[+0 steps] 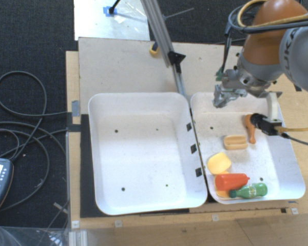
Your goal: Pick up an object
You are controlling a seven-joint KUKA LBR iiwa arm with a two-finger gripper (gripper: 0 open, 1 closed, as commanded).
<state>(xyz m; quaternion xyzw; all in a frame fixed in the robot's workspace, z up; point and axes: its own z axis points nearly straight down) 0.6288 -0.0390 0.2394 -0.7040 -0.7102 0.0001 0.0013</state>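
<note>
In the right bin (290, 160) lie a tan bread-like piece (235, 142), a yellow round piece (218, 163), a red-orange piece (232, 181), a green bottle (250, 190) and an orange-brown spoon-like piece (250, 127). My gripper (222, 98) hangs over the bin's far left part, above and apart from these objects. I see nothing between its fingers.
The left bin (100, 137) stands beside the right one, with a black-marked divider edge (194, 147) between them. A slanted metal pole (161, 29) crosses the back of the bench. Cables (20, 117) lie on the floor at left.
</note>
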